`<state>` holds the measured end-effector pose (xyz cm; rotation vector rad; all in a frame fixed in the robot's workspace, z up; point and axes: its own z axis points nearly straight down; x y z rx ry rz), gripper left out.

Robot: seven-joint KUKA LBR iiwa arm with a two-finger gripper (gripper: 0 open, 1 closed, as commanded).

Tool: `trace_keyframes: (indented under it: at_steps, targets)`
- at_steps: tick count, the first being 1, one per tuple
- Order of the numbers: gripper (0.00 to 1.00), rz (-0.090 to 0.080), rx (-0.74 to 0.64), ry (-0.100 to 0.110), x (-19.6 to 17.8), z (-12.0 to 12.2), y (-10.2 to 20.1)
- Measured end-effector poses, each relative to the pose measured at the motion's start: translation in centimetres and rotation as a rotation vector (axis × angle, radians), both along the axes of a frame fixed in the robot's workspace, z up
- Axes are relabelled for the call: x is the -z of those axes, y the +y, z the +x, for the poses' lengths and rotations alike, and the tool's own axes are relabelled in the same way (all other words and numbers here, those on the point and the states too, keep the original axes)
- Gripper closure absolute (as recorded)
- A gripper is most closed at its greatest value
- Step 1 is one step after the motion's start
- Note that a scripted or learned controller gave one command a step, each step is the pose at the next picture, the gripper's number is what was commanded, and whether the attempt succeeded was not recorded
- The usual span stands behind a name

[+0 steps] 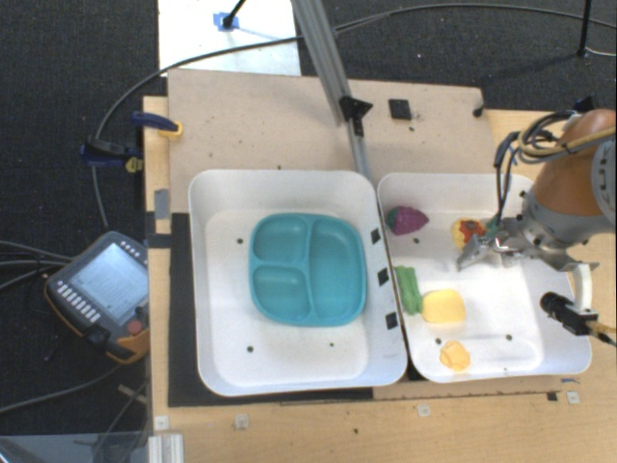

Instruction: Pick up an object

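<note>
The right bin holds a purple toy, a red-orange toy, a green piece, a yellow block and an orange bit. The gripper hovers just right of the red-orange toy; its opening I cannot tell. The left bin holds a teal tray.

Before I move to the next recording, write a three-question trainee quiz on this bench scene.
1. True or false: the teal divided plate lies in the right bin.
2. Which item lies nearest the gripper? A) purple toy B) red-orange toy C) yellow block
3. What touches the yellow block's left side?

Key: 1. False, it lies in the left bin. 2. B. 3. The green piece.
</note>
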<state>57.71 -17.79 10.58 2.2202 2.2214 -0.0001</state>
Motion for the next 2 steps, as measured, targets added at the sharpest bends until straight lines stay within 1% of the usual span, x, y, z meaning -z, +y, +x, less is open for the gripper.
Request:
trace_keyframes:
  at_steps: [1, 2]
  targets:
    - [1.00, -0.001, 0.000, -0.004, -1.3, 0.1, 0.0]
    - [1.00, 0.000, -0.004, -0.003, -6.0, -0.2, 0.7]
